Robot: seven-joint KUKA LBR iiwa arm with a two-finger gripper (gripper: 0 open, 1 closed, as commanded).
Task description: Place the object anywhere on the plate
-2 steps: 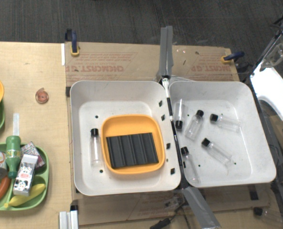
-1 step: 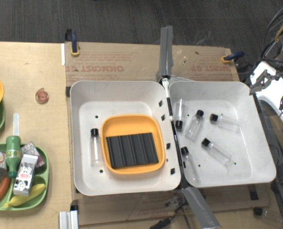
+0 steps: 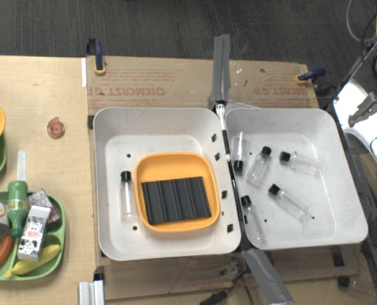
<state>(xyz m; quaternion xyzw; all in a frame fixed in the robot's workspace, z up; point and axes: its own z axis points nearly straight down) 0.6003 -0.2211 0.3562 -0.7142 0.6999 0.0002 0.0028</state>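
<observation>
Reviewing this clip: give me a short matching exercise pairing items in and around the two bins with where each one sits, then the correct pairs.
Things:
1. orange plate
2. vial beside the plate
3. green bottle
4. blue clamp

Places:
A. on the green tray at far left
B. middle of the left bin
C. cardboard edge behind the left bin
D. left bin floor, left of the plate

Pairs: 1-B, 2-D, 3-A, 4-C

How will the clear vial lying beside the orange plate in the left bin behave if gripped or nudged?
The vial is a slim cylinder lying on its side, so it will probably roll if nudged across its length. It looks clear and smooth, likely slippery between fingers and light. It rests close to the orange plate rim, which may stop a roll that way.
</observation>
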